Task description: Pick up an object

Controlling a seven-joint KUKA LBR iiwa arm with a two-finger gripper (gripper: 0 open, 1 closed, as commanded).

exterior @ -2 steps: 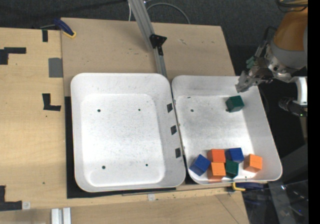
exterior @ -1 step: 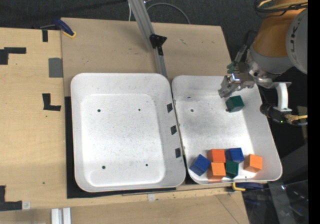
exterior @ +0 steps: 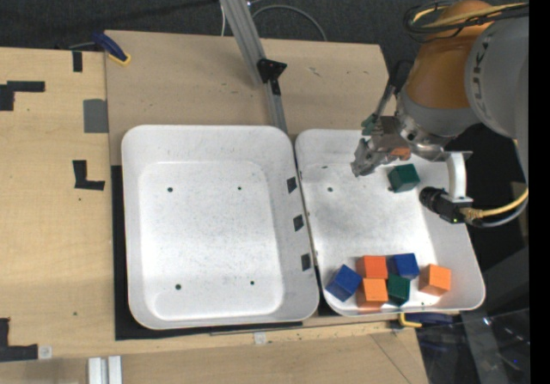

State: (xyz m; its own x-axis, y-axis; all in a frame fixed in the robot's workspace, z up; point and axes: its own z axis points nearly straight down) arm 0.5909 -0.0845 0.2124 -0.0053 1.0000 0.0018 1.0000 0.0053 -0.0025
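Blocks clustered at near edge of the right shallow white plastic bin (exterior: 344, 202): blue cube (exterior: 344, 281), orange cube (exterior: 373, 266), second blue cube (exterior: 404, 265), second orange cube (exterior: 374, 290), dark green cube (exterior: 398, 288), and a third orange cube (exterior: 436, 278) slightly apart toward the right wall. Most of them touch or nearly touch.

Separate dark green block (exterior: 402, 176) sits alone at far end of same bin, just beside the two-finger gripper (exterior: 368, 161) on its right side. Gripper is low over bin floor near the far wall; nothing visible between its tips. Opening width: cannot tell from this angle.

Arm comes in from the right, orange band (exterior: 443, 73) above wrist, wrist tilted down and left into the bin. Left white bin (exterior: 137, 150) beside it, walls touching.
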